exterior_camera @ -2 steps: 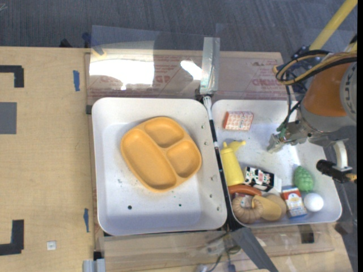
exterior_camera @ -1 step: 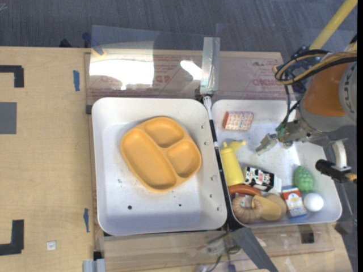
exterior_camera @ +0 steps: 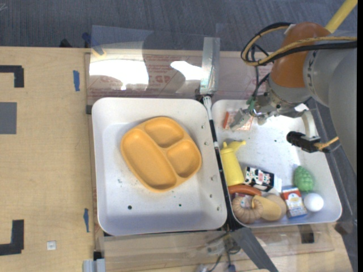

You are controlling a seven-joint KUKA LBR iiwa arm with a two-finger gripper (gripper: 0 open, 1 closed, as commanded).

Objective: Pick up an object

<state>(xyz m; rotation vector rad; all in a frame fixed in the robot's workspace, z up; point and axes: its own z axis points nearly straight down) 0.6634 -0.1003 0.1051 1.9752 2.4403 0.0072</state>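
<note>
Arm (exterior_camera: 317,67) bent low, gripper (exterior_camera: 252,113) over right bin (exterior_camera: 334,208)

1. Left white bin (exterior_camera: 108,169) — holds one orange divided plate (exterior_camera: 161,152) with three compartments, lying near the bin's middle.
2. Wooden bench top (exterior_camera: 39,152) left of the bins — black tape marks (exterior_camera: 12,76) and blue tape bits (exterior_camera: 76,80) on it.
3. Clear plastic sheet (exterior_camera: 147,67) at the far side, catching glare.

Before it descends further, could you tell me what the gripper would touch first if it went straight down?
Probably the small red-and-white packet beside the gripper in the right bin; otherwise bare bin floor. Depth is unclear from this view.
</note>
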